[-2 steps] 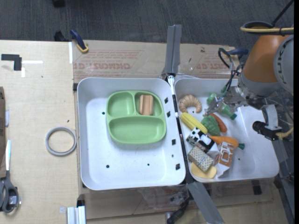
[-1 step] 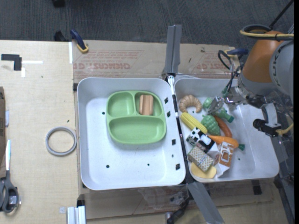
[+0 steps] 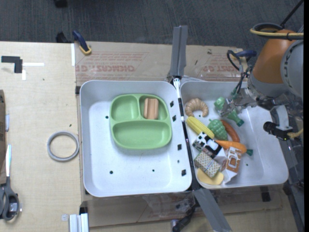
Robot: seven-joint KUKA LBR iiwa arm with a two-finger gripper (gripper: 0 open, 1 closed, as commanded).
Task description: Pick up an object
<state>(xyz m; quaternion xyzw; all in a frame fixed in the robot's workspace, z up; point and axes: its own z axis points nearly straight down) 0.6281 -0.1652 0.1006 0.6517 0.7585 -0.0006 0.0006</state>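
- Small green plastic toy (image 3: 227,106) lies in the right white bin (image 3: 270,170), near its back wall, directly at the tips of the two-finger gripper (image 3: 233,105); whether the toy sits between the fingers or merely beside them cannot be told, nor whether the gripper is apart or together.
- Grey arm with orange band (image 3: 271,62) enters from the right, wrist over the right bin's back corner.
- Remaining contents of the right bin — a tan croissant-shaped toy (image 3: 197,106) at the back left; a yellow corn cob toy (image 3: 199,126) in front of it; a knobbly green vegetable toy (image 3: 218,128) beside the corn; an orange carrot toy (image 3: 232,146); a black-and-white block (image 3: 203,142); a speckled grey sponge-like block (image 3: 207,163); all crowded together, touching or overlapping.
- Left white bin (image 3: 96,168) holds a green three-compartment plastic tray (image 3: 137,134); a brown sausage-shaped toy (image 3: 151,108) lies in its back right compartment.
- On the bench left of the bins: a grey tape ring (image 3: 63,145); scissors (image 3: 8,199) at the edge.
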